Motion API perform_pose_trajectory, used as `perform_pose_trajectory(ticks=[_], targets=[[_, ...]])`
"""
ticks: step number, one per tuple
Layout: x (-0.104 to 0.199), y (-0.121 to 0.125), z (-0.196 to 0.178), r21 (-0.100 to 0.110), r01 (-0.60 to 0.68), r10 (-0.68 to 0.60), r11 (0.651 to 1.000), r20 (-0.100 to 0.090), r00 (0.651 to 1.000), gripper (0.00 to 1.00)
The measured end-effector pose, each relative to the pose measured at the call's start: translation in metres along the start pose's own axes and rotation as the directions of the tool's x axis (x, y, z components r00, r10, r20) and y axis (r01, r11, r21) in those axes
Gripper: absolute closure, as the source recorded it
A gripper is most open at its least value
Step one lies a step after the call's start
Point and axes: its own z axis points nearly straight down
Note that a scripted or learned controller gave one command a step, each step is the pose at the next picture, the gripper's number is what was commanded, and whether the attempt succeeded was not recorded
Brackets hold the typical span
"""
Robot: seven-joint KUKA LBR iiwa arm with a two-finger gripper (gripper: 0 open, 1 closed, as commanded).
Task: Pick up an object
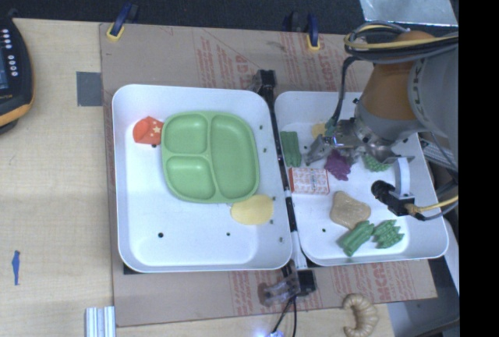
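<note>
The purple piece, one of its kind, lies in the right bin just below the pincer, so close that contact cannot be ruled out; whether the pincer is spread or pressed together I cannot tell (its tips blur into dark metal). Around the purple piece in that bin: one red-and-white packet to its left, one tan bread-like lump below it, one green strip further left by the bin wall, two green pod-like toys below the lump, another green bit to its right, and a small yellow bit up-left. The left bin, well left of the purple piece, holds one green divided plate, one red piece and one yellow piece. Both bins sit on the table.
</note>
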Motion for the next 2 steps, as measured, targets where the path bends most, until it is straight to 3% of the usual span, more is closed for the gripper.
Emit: perform_pose_trajectory(ticks=[1, 2], targets=[[0.013, 0.039, -0.002, -0.01, 0.003, -0.003, 1.0, 0.001, 1.0, 0.0], [-0.021, 0.064, -0.002, -0.01, -0.001, 0.001, 1.0, 0.003, 1.0, 0.0]])
